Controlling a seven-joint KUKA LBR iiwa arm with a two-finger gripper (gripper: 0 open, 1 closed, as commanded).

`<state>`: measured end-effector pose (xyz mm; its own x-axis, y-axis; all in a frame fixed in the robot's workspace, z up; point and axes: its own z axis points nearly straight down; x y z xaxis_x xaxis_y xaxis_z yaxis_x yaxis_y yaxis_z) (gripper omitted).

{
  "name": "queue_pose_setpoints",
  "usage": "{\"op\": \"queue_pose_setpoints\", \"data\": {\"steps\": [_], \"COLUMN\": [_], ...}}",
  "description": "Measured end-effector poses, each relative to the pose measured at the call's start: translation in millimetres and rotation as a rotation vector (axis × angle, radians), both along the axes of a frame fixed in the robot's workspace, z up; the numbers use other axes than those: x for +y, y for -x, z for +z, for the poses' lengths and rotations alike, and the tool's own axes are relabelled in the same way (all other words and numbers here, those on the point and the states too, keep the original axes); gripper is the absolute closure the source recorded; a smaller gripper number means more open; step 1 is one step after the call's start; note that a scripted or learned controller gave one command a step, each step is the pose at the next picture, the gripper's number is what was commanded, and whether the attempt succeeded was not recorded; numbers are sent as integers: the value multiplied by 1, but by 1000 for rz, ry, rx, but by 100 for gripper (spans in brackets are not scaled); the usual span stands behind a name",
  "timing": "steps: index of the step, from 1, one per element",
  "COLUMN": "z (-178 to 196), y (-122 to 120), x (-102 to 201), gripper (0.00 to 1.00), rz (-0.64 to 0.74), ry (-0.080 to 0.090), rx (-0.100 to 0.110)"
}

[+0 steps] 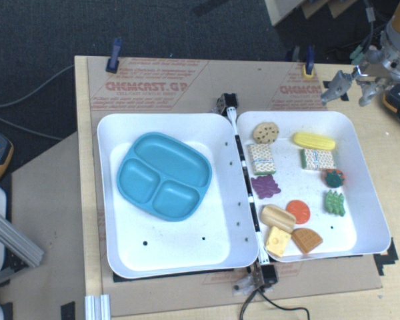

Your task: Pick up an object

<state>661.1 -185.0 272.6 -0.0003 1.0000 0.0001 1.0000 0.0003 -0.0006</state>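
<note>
Nothing lifted yet. Claw (350,87) spread wide and empty, hovering beyond the far rim of the right bin (360,242); corn cob (313,141) just inside that rim, untouched.

The grey robot arm with its two-finger gripper (350,89) is running off the top right corner, leaving little beyond the wrist and fingers visible. A yellow wedge of toy cheese (277,242) is lying partly under the tan bread-roll toy (277,217). The small dark green and red toy (333,177) is appearing too small to identify.
</note>
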Motion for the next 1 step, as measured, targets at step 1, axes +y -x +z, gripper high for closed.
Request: {"op": "queue_pose_setpoints", "data": {"steps": [1], "z": [-114], "y": [-5], "x": [-2], "gripper": [0], "rz": [0], "ry": [-2], "rx": [6]}}
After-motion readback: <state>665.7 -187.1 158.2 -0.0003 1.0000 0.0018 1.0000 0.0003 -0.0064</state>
